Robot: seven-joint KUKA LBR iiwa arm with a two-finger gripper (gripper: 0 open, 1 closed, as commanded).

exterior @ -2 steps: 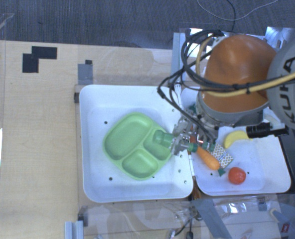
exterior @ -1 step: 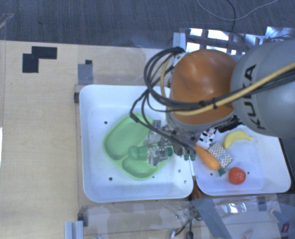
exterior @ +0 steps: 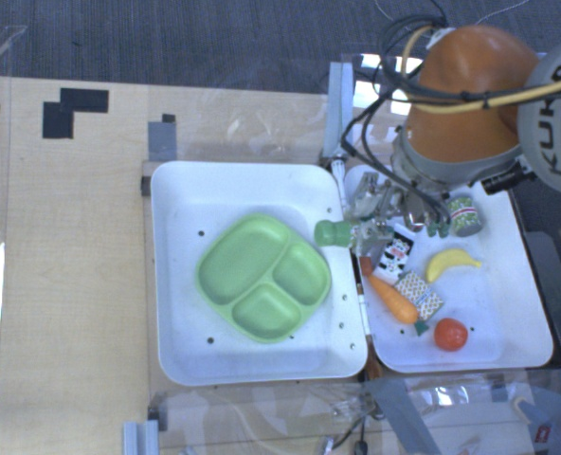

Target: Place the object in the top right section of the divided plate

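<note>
The arm [exterior: 470, 83] is reaching in over the right bin [exterior: 522, 297], and its gripper [exterior: 356, 232] is hanging at the seam between the two bins, just past the right rim of the left bin [exterior: 167, 282]. The jaws are pinching a small green object [exterior: 332, 232], whose rounded end is sticking out leftward from between the fingers over the left bin's edge.

Just left of and slightly below the jaws, the green divided plate [exterior: 264, 278] is lying flat in the left bin. Its top right section [exterior: 301, 268] is sitting nearest the jaws, a little below and left of the green object, which is hovering apart from the plate's rim.

Below and to the right of the jaws, a carrot [exterior: 392, 299] is lying slantwise in the right bin, touching a checkered packet [exterior: 420, 297]. A tomato [exterior: 451, 335] is sitting further down to the right. A banana [exterior: 451, 263] is lying to the right of the jaws, and a small patterned cup [exterior: 465, 216] is sitting beside the wrist, further right. A black-and-white card [exterior: 397, 251] is lying just under the jaws.
</note>
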